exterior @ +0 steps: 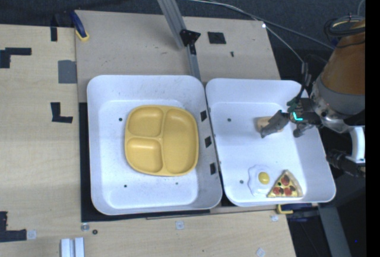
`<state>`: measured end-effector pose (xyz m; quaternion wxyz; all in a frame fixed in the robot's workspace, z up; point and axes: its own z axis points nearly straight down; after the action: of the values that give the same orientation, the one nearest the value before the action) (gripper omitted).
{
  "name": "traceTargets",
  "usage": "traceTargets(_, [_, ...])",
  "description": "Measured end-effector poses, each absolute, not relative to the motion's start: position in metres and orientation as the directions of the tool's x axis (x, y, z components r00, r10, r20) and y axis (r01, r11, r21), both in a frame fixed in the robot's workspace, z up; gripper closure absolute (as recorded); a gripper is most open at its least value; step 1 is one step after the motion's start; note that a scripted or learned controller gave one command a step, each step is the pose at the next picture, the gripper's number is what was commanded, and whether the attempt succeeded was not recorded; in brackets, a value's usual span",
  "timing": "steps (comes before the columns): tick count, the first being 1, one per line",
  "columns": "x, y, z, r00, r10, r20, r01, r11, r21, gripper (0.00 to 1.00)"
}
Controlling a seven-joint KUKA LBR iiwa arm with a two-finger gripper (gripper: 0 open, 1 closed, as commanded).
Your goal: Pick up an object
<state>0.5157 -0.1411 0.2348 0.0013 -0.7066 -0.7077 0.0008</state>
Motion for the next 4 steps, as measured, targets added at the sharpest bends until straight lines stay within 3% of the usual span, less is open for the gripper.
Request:
traceTargets(1, [0.516, -0.141, 0.235, -0.002, 1.0, 0.001, 1.0, 0.002, -0.002, 0.0])
traceTargets(2, [0.514, -0.14, 0.171, 0.0, 1.0, 0.001, 1.0, 0.0, -0.007, 0.0])
traceTargets(4, [0.509, -0.133, 0.084, 0.0, 1.0, -0.002, 1.0, 0.0, 0.0, 0.0])
